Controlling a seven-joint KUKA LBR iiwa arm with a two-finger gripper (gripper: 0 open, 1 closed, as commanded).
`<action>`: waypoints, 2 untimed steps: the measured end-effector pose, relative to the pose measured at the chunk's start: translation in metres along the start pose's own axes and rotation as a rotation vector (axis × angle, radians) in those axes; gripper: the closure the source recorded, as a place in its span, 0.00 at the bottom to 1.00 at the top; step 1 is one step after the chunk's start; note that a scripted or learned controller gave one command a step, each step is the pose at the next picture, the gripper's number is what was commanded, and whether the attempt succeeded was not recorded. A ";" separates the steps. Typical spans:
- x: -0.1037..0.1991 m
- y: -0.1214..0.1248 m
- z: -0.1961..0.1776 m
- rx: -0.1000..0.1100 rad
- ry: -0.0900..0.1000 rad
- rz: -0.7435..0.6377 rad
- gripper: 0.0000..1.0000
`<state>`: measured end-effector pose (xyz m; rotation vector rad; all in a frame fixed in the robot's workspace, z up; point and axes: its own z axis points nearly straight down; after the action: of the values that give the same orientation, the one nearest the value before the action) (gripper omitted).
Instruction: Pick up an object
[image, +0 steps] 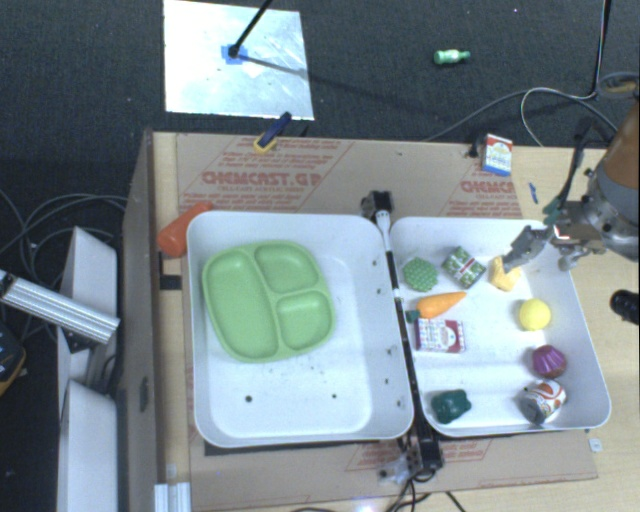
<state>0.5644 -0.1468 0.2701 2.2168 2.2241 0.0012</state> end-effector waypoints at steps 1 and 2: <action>0.048 0.053 0.102 0.004 0.002 -0.001 0.00; 0.013 0.060 0.186 0.001 0.000 0.002 0.00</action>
<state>0.6248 -0.1336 0.0840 2.2196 2.2217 0.0005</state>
